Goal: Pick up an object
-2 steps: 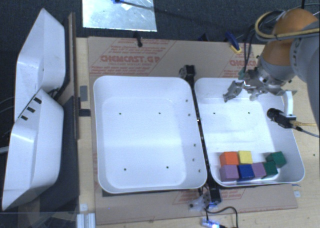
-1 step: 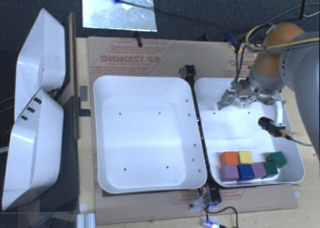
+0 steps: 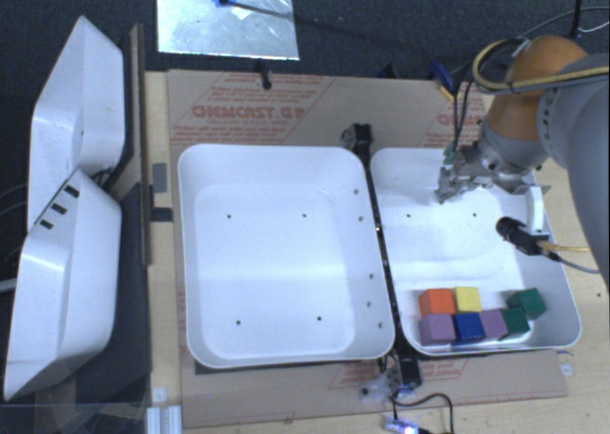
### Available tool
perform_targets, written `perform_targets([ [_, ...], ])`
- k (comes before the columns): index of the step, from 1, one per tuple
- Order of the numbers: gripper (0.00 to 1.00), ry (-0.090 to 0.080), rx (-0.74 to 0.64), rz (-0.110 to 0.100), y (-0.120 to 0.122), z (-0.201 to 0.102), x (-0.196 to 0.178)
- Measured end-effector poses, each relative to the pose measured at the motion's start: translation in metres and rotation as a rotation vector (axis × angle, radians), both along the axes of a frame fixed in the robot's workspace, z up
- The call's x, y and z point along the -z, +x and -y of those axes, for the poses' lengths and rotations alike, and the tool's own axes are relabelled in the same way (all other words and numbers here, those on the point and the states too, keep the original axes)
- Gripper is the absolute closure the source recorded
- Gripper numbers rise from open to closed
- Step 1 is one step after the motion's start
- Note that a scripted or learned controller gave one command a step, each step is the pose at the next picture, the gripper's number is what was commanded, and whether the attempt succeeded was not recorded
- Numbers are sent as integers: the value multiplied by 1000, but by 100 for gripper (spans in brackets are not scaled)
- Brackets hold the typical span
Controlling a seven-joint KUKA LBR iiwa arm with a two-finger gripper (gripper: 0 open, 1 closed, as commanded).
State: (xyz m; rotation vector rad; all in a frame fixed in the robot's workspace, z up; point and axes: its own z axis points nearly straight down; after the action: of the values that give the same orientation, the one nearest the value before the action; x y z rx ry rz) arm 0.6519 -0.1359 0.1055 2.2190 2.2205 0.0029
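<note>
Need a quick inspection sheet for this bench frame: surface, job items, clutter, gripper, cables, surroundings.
Surface: cardboard sheet under two white bins, left bin and right bin.
Job's things: blocks clustered at right bin's near edge: orange block, yellow block, blue block, two purple blocks, green blocks.
Clutter: nothing seen.
Gripper: gripper over right bin's far end, away from blocks.
Cables: yellow cable at arm; black wires near front edge.
Surroundings: foil sheet behind bench; white trays at left.

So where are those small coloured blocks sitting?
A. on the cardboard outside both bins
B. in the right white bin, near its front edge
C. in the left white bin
B: the small coloured blocks cluster in the shallow right white bin, along its near edge.
</note>
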Motion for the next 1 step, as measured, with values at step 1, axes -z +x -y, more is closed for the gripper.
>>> perform_targets([
  [1,100,-1,0,4,8,3,-61],
])
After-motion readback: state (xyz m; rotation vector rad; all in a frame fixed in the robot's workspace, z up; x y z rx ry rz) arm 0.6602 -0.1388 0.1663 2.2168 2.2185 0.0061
